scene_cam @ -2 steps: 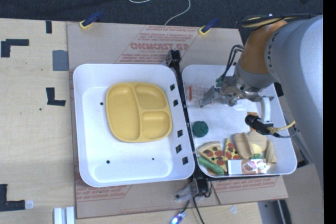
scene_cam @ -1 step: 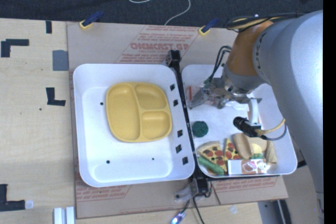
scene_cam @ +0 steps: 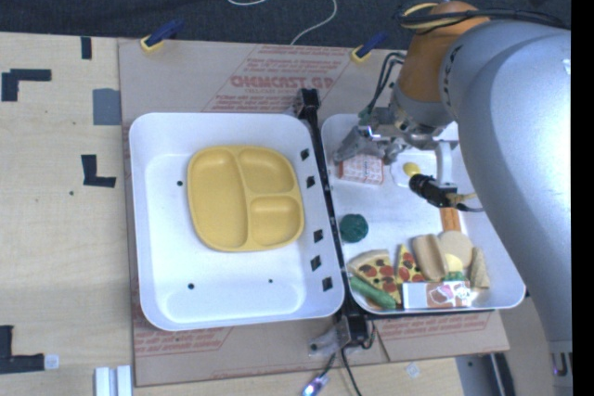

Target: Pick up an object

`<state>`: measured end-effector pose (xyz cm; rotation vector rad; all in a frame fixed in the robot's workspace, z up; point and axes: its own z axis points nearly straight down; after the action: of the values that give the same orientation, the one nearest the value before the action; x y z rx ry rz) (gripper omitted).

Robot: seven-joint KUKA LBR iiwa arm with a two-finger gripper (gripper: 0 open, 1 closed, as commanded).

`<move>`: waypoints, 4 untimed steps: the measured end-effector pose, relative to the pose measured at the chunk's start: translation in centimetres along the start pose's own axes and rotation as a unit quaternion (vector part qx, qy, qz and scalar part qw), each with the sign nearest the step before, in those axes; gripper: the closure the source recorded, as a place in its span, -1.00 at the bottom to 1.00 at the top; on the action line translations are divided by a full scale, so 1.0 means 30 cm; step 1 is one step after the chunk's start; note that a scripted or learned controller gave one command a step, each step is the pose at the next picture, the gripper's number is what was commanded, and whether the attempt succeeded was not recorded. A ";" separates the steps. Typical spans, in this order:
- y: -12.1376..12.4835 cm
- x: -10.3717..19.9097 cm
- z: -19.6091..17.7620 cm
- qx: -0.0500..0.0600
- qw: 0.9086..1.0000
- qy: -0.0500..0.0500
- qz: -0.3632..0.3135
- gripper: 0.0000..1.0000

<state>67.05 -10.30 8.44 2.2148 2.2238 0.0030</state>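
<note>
Bins sit side by side: we see a yellow divided plate (scene_cam: 246,198) in the left bin (scene_cam: 158,292). In the right bin (scene_cam: 506,287), our gripper (scene_cam: 364,144) hangs at the bin's 11 o'clock corner, over a red-and-white packet (scene_cam: 360,169). A green round piece (scene_cam: 353,225) lies at the packet's 6 o'clock; pizza slices (scene_cam: 376,270) and bread pieces (scene_cam: 441,255) crowd farther down.

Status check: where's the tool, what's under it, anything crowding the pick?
Tool low at right bin's far left corner, over red-and-white packet. Nothing seen gripped. Green round piece and pizza slice nearer camera, apart from it.
</note>
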 end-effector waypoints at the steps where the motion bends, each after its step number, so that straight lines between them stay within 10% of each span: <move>1: -0.008 0.002 0.000 0.002 1.000 0.000 0.001 -1.00; 4: -0.008 0.011 0.000 0.002 1.000 0.000 0.002 -1.00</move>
<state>66.80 -9.97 8.43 2.2208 2.2222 -0.0027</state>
